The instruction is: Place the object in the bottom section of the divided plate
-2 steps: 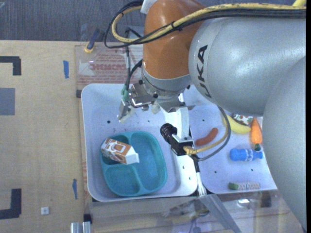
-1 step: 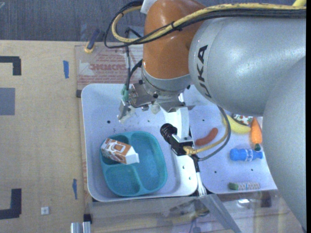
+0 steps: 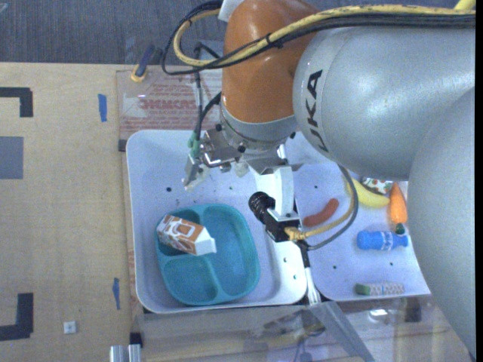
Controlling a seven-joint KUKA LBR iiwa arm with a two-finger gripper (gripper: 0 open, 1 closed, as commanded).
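A small brown, white and orange carton (image 3: 185,234) lies on its side in the upper left part of the blue divided plate (image 3: 226,274), leaning over its rim. The plate sits in the front of the left bin (image 3: 147,164). My gripper (image 3: 193,169) hangs over the bare bin floor just beyond the plate's far edge, above and slightly right of the carton and apart from it. Nothing shows in the gripper. The arm's orange band and grey body cover the back of the bins.
The right bin (image 3: 339,277) holds a red sausage-like piece (image 3: 321,213), a banana (image 3: 371,193), a carrot (image 3: 398,204), a blue bottle (image 3: 381,240) and a small flat packet (image 3: 379,288). A black cable fitting (image 3: 264,211) hangs over the wall between the bins.
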